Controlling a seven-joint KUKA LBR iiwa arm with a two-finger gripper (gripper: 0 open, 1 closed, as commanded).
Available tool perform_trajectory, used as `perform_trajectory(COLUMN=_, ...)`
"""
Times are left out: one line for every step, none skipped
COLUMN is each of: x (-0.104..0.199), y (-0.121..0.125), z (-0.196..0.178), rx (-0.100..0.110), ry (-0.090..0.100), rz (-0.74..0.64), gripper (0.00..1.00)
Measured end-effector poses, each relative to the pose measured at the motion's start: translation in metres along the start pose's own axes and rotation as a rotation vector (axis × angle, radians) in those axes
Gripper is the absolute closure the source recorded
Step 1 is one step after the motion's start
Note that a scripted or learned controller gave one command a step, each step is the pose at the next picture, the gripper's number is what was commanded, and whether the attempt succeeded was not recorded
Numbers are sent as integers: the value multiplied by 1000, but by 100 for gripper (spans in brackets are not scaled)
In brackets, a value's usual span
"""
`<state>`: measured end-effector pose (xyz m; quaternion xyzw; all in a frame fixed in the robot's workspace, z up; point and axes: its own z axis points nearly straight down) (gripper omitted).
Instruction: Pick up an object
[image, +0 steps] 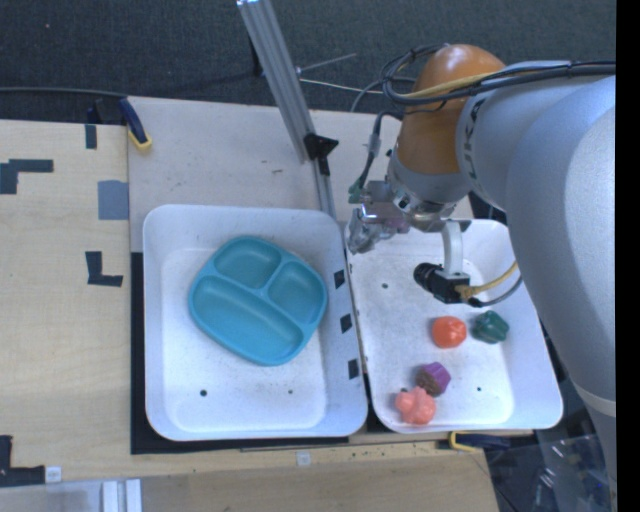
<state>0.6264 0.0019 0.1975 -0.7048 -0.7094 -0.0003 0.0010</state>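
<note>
My gripper (364, 236) hangs over the far left corner of the right bin (395, 300), near the divider between the bins. No object shows between its fingers. In the right bin's near half lie an orange-red toy (448, 331), a dark green toy (490, 326), a purple toy (434, 378) and a pink toy (415, 405). All of these lie well in front of and to the right of the gripper.
A blue divided plate (258, 298) lies in the left bin (175, 400). A slanted metal pole (285, 85) rises behind the bins. A black fitting with a cable (440, 281) hangs from the arm over the right bin.
</note>
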Motion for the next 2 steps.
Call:
perform_trajectory(x=53, y=21, z=-3, rx=-1, ry=0, rz=-1, gripper=100)
perform_trajectory(x=94, y=29, z=-22, rx=-2, ry=0, rz=1, gripper=100)
